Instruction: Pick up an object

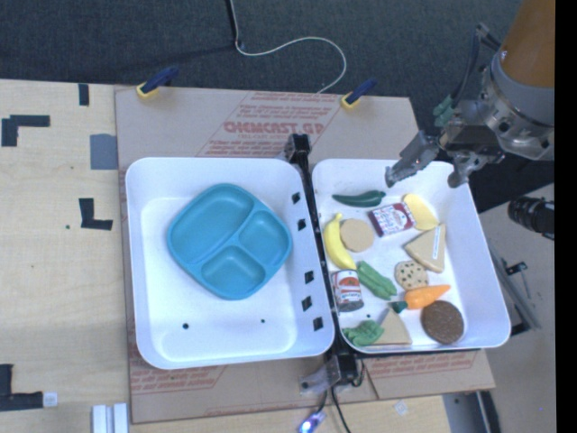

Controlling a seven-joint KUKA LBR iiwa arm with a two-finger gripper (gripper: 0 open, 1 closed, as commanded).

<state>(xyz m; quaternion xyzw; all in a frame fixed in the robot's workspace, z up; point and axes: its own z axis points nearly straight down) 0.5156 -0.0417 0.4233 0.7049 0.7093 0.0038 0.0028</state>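
Camera view shows a pale wooden bench (pixel 54 242) with a cardboard sheet (pixel 261 124) under two white bins. The left bin (pixel 153 332) holds a blue divided plate (pixel 230 240). The right bin (pixel 482 269) holds toy food: banana (pixel 336 244), green pepper (pixel 359 198), carrot (pixel 424 297), cookie (pixel 442 321). The gripper (pixel 435 168) hangs above that bin's far edge, fingers spread apart, gripping nothing.

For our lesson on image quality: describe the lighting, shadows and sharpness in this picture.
Camera view: even, soft light, no hard glare on the white bins; faint shadow beside the blue plate; the food is fairly sharp; the claw looks slightly blurred.
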